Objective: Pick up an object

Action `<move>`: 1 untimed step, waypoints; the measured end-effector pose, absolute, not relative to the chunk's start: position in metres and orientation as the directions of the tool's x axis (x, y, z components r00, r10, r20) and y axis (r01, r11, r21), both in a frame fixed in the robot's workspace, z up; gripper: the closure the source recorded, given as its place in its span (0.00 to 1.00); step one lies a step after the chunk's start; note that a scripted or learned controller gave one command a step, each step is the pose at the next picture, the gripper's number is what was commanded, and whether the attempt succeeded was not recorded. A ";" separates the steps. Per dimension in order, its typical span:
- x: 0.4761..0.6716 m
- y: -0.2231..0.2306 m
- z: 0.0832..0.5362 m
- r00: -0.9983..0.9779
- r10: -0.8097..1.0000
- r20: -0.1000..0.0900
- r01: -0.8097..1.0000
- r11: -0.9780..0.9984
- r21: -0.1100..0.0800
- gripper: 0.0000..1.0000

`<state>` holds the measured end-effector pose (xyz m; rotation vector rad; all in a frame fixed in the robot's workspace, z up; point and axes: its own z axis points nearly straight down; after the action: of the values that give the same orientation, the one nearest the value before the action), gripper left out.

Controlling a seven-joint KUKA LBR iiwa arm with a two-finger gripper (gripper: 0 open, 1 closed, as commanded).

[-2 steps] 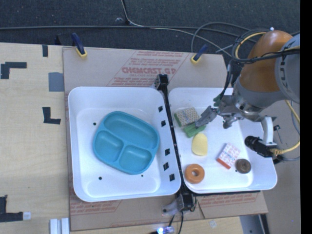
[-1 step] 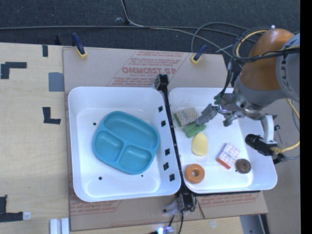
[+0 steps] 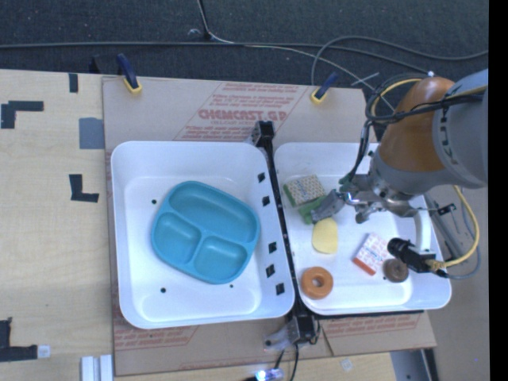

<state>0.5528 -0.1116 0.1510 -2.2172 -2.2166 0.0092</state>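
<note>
- Overhead, the KUKA arm (image 3: 432, 133) comes in from the right edge and bends down over the right bin (image 3: 429, 296), its orange band sitting just above the wrist.
- Its hand (image 3: 327, 207) points left and slightly downward, low over the upper left part of that bin, just right of the divider between the two bins.
- Whether the hand is clenched or released I cannot tell (the grey fingertips blur together against the items beneath).
- A patterned sponge block (image 3: 304, 188) lies just above the hand's tip, with a small green piece (image 3: 308, 213) beside it.
- A pale yellow object (image 3: 325, 236) lies just below the hand, apart from it.
- An orange ring (image 3: 317, 282) rests near the bin's front wall; a small red and white packet (image 3: 370, 255) and a brown round piece (image 3: 395, 271) lie further right.
- The left bin (image 3: 131, 236) holds a blue divided plate (image 3: 205, 231), tilted slightly in the view.
- Both bins stand on a cardboard sheet (image 3: 230, 109) clamped to the tabletop (image 3: 48, 213).
</note>
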 end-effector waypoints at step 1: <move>0.542 -0.107 0.092 0.000 1.000 0.002 1.000 0.000 -0.010 0.00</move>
<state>0.5416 -0.1065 0.0922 -2.2155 -2.2160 0.0092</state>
